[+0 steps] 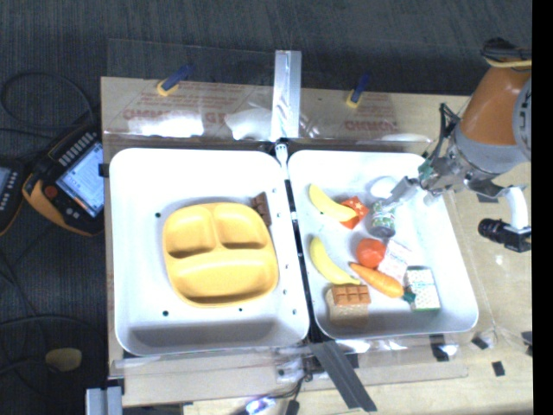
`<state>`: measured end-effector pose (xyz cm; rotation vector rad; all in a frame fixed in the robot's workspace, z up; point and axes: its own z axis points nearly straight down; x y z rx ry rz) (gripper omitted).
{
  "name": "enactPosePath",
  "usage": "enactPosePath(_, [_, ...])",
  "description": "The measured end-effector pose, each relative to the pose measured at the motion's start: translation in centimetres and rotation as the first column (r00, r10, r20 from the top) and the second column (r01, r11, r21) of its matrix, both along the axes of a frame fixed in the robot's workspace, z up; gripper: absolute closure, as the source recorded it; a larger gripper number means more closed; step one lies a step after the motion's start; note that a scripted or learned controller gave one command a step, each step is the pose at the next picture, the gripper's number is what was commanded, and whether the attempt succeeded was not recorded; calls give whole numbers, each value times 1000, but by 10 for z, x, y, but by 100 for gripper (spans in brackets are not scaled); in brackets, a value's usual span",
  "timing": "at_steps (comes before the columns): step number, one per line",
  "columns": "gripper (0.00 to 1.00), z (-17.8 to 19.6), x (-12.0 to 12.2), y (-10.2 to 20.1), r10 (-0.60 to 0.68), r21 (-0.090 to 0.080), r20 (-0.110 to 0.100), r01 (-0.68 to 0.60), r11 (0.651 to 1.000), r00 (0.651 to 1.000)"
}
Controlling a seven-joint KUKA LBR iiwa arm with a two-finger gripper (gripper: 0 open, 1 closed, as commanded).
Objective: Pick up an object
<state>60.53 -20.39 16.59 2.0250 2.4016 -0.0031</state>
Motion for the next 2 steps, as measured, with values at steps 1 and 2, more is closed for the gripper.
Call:
enactPosePath(1, [0, -59, 23, 18, -58, -4, 22, 58, 998, 998])
enactPosePath(2, [0, -65, 9, 24, -34, -7, 37, 35, 999, 999])
